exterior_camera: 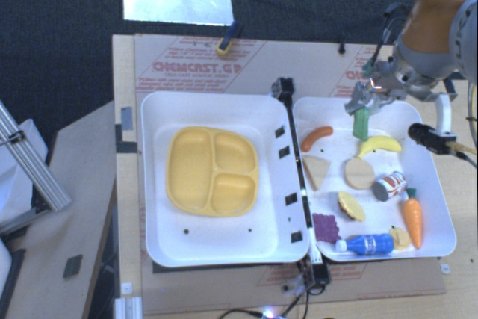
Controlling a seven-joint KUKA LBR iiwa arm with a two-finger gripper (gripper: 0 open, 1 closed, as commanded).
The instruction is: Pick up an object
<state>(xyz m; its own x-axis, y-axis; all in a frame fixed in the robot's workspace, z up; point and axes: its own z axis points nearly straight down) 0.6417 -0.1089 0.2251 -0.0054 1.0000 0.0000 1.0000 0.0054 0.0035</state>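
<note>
On the table the left bin holds one yellow divided plate, lying flat at its centre, well apart from everything loose.

The right bin carries the pickable clutter, eleven pieces, one of each kind, scattered singly with gaps between most of them. That probably makes it easier to come down on any one of them.

- At 9 o'clock: a red sausage, a pale wedge and, nearer 7, a purple cluster.
- Around the middle: a yellow shell and a round biscuit.
- At 6 o'clock: a blue bottle on its side.
- At 12 o'clock: a green piece standing upright, with a banana just beside it.
- Toward 4 o'clock: a small can, a carrot and a tan bit touching the carrot's tip.

The arm reaches in from 2 o'clock with its jaws straight above the green piece, whose top end meets them. That upright pose suggests it is the chosen object, hanging or about to be taken. I cannot tell whether the jaws are spread or pinching it.
</note>
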